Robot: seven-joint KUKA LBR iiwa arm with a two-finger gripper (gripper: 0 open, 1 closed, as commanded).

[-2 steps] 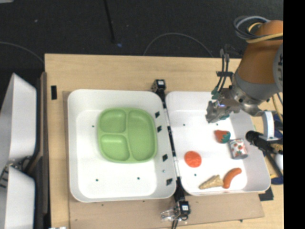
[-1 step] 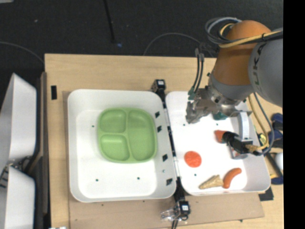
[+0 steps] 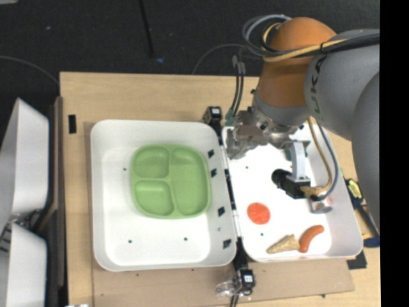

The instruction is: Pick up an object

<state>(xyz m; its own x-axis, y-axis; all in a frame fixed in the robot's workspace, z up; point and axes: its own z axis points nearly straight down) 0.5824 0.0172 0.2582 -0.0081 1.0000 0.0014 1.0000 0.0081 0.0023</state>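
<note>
My gripper point(image 3: 271, 147) hangs under the orange wrist band, over the back part of the right bin point(image 3: 339, 248). Three small things lie in the front of that bin. A flat red disc point(image 3: 259, 213) is nearest the gripper, a little in front of it. A tan cone-shaped piece point(image 3: 282, 244) and an orange-red sausage shape point(image 3: 311, 236) rest by the front wall. A black part point(image 3: 285, 181) shows just below the gripper body; I cannot tell whether it belongs to the gripper or is a loose object. Nothing is visibly held.
The left bin point(image 3: 102, 235) holds a green divided plate point(image 3: 170, 180). A raised divider point(image 3: 225, 190) with black clips separates the two bins. Cables point(image 3: 327, 165) hang from the wrist over the right bin's right side. The grey arm covers the upper right.
</note>
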